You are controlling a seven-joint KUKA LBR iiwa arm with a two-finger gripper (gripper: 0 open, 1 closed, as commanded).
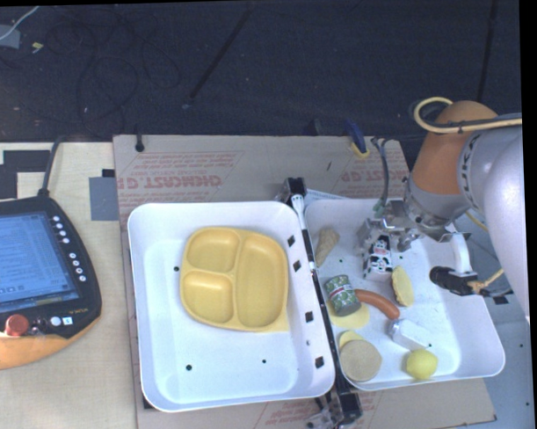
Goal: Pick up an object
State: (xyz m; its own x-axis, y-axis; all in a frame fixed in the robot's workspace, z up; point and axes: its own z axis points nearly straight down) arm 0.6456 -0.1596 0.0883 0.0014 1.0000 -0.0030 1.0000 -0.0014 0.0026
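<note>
The gripper (381,252) is seen low in the right bin (484,351), just above the sausage (378,302); its grip state cannot be told.

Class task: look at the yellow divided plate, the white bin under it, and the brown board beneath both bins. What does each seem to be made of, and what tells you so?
Yellow divided plate: probably moulded plastic, with smooth rounded compartments and a soft sheen.
White bin: likely thin formed plastic, glossy, with rounded corners and a raised rim.
Brown board: looks like cardboard, matt brown with printed red lettering.
</note>
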